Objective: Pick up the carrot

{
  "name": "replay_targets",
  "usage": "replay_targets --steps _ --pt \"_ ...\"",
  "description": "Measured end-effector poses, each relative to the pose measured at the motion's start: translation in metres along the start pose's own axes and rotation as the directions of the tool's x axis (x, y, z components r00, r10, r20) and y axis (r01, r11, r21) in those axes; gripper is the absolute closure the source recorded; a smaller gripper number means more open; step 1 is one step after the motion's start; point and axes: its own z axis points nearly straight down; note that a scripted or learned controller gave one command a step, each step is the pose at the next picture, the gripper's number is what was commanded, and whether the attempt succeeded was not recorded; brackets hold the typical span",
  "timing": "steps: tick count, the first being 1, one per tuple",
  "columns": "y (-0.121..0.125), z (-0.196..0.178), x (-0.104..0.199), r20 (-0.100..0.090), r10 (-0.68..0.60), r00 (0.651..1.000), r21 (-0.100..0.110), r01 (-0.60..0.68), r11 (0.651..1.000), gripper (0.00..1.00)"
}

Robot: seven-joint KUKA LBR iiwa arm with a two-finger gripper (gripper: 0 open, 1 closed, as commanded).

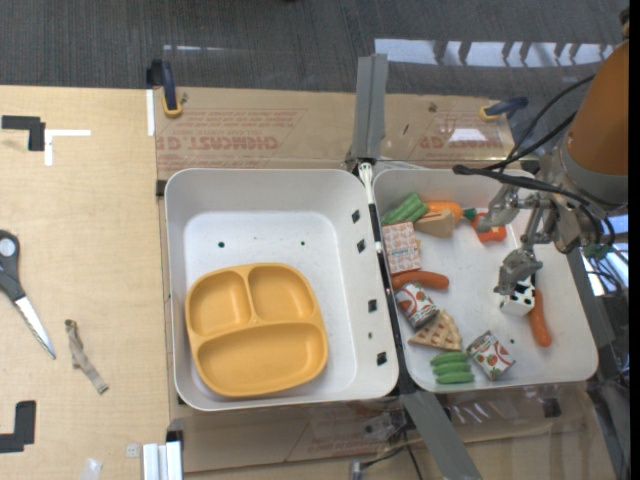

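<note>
The right bin [570, 363] on the tabletop [80, 268] holds a scatter of toy food, and the arm [600, 118] reaches down into it from the upper right of the frame. The end effector [518, 268] hangs over the right-hand part of this bin, just above a small black-and-white cow figure [518, 298]; whether it is released or clenched cannot be told from this view. The carrot [540, 325], a slim orange piece, lies on the bin floor just to the lower right of the end effector, beside the cow figure and close to the bin's right wall, apart from the end effector itself. Farther left in the same bin lie a sausage [420, 280], a pizza slice [436, 334], green beans [450, 368] and a small carton [400, 246]. The left bin [250, 203] carries a yellow divided plate [256, 328] in its lower part. A pair of scissors [18, 293] rests at the far left of the frame.
</note>
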Motion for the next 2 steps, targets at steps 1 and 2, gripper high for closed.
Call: replay_targets --steps 1,2 --pt "0.021 0.163 -0.025 0.002 0.147 0.989 0.0 -0.147 0.989 0.0" --pt "0.024 0.063 -0.091 0.002 0.473 0.881 0.001 -0.473 0.881 0.0"
